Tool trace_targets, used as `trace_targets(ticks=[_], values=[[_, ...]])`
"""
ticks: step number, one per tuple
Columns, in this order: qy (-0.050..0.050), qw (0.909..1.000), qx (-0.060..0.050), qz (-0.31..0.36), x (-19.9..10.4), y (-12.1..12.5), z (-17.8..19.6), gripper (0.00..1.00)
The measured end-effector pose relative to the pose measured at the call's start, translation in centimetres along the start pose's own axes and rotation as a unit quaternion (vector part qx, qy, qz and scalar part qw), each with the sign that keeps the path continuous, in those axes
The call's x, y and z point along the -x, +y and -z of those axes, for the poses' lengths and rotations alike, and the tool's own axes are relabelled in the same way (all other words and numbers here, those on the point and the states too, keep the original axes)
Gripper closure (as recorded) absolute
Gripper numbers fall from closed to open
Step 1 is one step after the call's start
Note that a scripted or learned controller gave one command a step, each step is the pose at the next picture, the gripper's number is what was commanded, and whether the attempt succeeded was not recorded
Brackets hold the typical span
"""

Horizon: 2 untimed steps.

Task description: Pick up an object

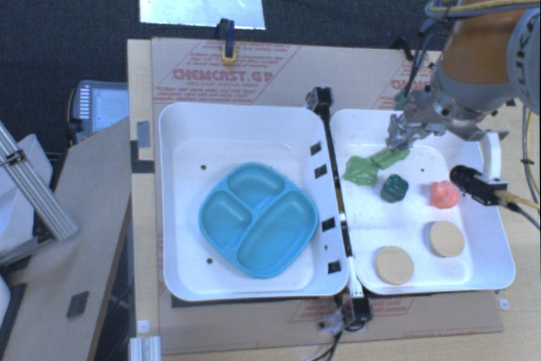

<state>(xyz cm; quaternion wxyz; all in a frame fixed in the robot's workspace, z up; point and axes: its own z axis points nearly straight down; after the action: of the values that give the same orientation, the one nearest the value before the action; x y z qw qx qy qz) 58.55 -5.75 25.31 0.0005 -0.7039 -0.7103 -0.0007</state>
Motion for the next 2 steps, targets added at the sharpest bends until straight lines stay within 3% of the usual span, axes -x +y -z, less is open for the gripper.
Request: trace_targets(ticks=[2], values=[[0.0,1.0,0.0,0.0,-10.5,-4.2,-0.5,1.0]])
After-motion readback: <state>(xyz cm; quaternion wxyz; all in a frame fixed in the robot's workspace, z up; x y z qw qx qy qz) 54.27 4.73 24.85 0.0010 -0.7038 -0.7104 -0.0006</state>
